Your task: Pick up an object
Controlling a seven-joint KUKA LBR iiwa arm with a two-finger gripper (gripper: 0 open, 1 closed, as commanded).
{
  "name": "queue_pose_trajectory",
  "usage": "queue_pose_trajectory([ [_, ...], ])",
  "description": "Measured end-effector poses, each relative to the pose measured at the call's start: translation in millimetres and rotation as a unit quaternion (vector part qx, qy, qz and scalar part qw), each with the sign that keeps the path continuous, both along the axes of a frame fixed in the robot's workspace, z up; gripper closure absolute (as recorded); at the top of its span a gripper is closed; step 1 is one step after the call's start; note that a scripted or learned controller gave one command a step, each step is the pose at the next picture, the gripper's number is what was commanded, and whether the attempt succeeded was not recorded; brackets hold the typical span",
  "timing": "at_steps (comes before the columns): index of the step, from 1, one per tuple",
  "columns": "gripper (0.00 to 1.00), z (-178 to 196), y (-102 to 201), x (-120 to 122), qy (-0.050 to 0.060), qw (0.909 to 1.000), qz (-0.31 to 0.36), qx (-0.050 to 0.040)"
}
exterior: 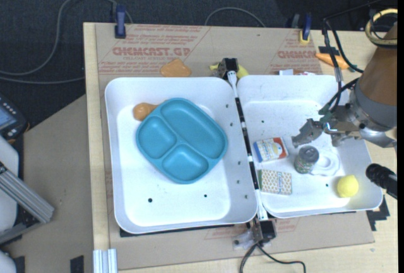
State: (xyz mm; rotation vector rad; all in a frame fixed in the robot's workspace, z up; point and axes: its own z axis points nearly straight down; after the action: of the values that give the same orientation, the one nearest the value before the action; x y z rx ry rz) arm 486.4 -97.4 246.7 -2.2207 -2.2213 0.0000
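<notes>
Two white bins sit side by side on the worktop (95, 139). Left bin (126, 202): a blue divided plate (182, 139) takes the middle, an orange lump (142, 111) touching its far-left edge. Right bin (284, 107): arm (382, 85) reaching in from the right. End effector (310, 133) low over the bin's middle; cannot tell whether it is clenched or released, and nothing shows held in it.

Smaller things, all in the right bin. Small carton (270, 150), just left of and slightly nearer than the end effector. Patterned packet (276, 182) at the near edge, beside the divider. Dark round jar (307, 159) directly below the end effector in this view, close to it, probably the likeliest pick. White item (327, 165) touching the jar's right side. Yellow ball (347, 186) near the bin's near-right corner.

Jar is round, no long axis to align with. Crowded flanks: carton left, white piece right. Far half of the bin is open floor, room to retreat.
</notes>
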Motion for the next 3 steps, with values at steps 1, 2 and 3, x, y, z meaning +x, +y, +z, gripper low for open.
queue_pose_trajectory([
  [1, 0.00, -154.4, -54.9, 35.5, 0.002, 1.0000, -0.002, -0.0002],
  [2, 0.00, -159.1, 2.7, 102.1, -0.005, 1.0000, 0.003, -0.0025],
  [3, 1.00, -145.9, 2.3, 102.5, -0.008, 1.0000, 0.000, 0.0000],
])
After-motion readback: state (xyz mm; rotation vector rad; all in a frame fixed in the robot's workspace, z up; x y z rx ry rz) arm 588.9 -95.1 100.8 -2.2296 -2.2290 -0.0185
